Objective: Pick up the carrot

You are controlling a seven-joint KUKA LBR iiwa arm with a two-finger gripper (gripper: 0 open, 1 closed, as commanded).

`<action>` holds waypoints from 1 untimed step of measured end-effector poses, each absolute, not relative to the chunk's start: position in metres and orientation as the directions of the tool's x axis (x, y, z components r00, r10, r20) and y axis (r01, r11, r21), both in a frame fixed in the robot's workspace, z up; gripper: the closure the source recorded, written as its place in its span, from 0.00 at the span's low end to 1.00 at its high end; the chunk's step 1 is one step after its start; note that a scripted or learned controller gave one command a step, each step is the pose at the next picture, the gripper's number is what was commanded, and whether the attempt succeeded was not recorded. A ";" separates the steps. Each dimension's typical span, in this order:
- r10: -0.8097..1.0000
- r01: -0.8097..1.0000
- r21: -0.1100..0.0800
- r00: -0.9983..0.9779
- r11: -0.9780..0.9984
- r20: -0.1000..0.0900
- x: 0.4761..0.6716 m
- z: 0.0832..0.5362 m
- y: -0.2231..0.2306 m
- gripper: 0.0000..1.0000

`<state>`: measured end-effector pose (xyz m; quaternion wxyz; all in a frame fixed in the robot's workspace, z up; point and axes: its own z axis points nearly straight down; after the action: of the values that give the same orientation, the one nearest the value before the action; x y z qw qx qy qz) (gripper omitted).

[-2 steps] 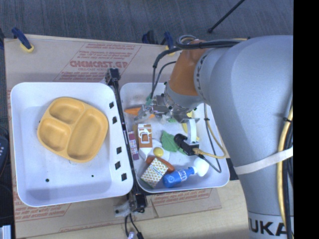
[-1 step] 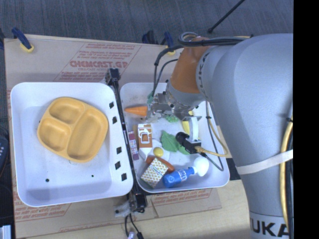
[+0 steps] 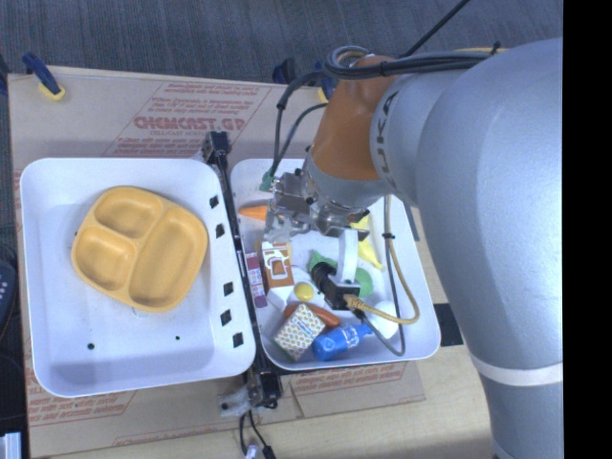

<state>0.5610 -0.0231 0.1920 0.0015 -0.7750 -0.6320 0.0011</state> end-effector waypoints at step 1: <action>0.897 0.897 -0.008 0.441 -0.441 -0.002 0.547 0.191 0.022 1.00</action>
<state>0.5467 0.0216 0.1910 0.0031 -0.8489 -0.5285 0.0030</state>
